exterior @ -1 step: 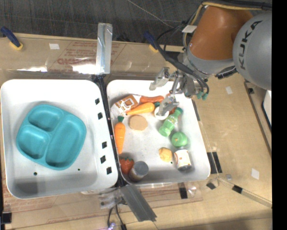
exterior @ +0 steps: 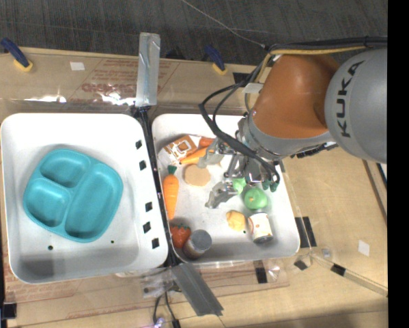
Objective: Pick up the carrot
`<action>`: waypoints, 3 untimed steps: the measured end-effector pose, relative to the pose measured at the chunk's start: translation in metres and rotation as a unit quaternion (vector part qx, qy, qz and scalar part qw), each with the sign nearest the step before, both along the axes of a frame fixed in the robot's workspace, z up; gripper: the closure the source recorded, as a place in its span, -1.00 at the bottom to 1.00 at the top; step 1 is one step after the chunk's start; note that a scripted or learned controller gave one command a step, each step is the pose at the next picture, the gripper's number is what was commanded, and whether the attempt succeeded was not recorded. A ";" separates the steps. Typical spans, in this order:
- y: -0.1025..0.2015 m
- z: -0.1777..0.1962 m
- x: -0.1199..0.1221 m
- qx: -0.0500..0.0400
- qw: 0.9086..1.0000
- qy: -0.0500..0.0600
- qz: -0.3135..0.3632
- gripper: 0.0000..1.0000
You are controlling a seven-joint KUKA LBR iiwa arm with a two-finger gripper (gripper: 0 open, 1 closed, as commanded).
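Orange tapered carrot (exterior: pixel 171 191) ungrasped; approach step.
Metal pincer (exterior: pixel 226 186) right of carrot, released; must shift left, descend.

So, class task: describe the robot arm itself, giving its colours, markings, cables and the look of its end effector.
The arm is grey with rounded casings and a broad orange band above the wrist. Black letters spelling KUKA run along the grey shell. Black cables loop around the wrist. The end effector is a small metallic assembly, silver-grey.

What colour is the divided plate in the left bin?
Turquoise blue divided plate, seen in the camera view.
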State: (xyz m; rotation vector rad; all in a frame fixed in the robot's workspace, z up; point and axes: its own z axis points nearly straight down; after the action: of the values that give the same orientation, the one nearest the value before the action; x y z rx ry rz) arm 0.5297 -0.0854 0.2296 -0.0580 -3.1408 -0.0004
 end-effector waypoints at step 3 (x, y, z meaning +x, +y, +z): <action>-0.124 -0.136 -0.040 0.000 0.978 -0.002 -0.206 -1.00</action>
State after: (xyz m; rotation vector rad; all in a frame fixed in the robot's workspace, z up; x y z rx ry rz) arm 0.4896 -0.2099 0.0931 -0.7060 -3.0655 -0.0010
